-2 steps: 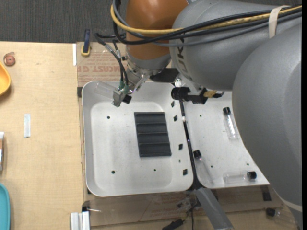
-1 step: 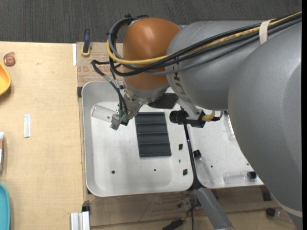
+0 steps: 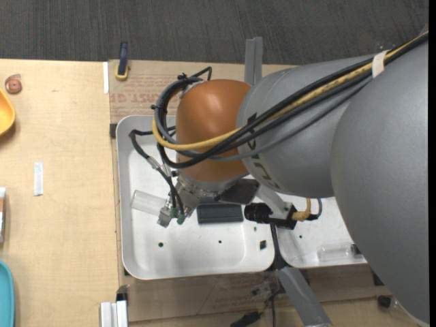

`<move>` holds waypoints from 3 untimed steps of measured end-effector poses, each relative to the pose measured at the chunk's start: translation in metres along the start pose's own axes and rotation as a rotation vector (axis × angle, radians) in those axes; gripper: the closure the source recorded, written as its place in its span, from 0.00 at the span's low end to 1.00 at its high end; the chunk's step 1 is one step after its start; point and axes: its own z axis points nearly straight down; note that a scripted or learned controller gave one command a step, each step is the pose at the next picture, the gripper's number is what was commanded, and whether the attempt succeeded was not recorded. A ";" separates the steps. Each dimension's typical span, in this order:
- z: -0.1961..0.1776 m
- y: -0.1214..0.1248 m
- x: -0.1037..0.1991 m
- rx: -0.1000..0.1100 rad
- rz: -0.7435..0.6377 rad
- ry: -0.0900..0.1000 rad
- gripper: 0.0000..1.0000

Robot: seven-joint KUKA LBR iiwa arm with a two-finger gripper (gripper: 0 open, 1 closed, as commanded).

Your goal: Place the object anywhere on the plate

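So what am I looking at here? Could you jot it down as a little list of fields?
arm: grey arm with an orange band, reaching in from the right and covering much of the bins
left bin: white, shallow, under the wrist
right bin: white, mostly hidden by the arm
gripper: low over the left bin
clear object: lies in the left bin, just left of the gripper
bench: light wood
plate: cannot tell
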 end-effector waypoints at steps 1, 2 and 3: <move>-0.105 0.056 -0.081 -0.004 -0.243 -0.005 1.00; -0.032 0.072 -0.107 -0.002 -0.208 -0.003 1.00; 0.003 0.056 -0.081 -0.002 -0.306 -0.001 1.00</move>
